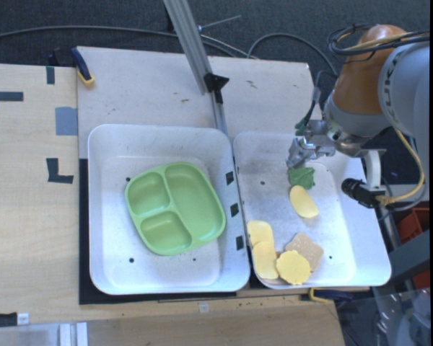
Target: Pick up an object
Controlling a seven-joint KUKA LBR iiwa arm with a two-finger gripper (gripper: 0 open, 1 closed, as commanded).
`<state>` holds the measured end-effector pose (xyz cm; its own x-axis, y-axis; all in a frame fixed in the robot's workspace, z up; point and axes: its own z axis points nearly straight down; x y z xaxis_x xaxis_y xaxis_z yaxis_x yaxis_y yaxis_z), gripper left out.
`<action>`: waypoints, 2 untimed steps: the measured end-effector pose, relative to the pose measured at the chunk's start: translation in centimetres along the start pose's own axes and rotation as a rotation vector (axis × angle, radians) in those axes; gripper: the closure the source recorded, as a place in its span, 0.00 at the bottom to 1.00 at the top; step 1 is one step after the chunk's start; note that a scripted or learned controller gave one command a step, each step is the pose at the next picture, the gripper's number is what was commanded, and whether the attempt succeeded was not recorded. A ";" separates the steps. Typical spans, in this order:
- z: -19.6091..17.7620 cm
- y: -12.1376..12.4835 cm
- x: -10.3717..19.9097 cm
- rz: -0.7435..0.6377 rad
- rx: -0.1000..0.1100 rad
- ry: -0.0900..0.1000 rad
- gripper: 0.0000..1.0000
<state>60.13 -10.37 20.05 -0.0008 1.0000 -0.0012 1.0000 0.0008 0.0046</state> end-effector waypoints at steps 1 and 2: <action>-6.2 -0.4 -0.3 -0.001 -0.001 0.000 1.00; -4.6 0.4 4.5 -0.005 0.007 0.002 1.00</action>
